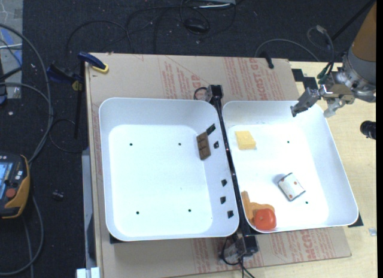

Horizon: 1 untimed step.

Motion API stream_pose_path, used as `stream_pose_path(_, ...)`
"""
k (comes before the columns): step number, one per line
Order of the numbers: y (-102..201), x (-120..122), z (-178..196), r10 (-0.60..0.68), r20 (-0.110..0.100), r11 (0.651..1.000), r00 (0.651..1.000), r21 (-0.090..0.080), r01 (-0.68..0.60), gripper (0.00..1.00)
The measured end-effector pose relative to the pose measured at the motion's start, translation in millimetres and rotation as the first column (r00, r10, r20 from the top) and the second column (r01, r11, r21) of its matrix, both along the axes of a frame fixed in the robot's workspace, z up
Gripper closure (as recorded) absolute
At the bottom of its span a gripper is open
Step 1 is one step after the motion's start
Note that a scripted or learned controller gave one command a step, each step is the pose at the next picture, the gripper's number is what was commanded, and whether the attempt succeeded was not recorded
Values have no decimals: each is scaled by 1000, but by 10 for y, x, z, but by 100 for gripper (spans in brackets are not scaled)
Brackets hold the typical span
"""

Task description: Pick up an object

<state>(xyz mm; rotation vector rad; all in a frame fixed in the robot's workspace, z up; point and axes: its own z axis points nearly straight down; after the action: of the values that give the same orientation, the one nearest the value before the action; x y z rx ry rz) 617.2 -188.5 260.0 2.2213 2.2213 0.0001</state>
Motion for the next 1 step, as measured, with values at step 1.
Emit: stream_pose_path(1,383,-75,267,3,2,1000,1000,0,-3,0)
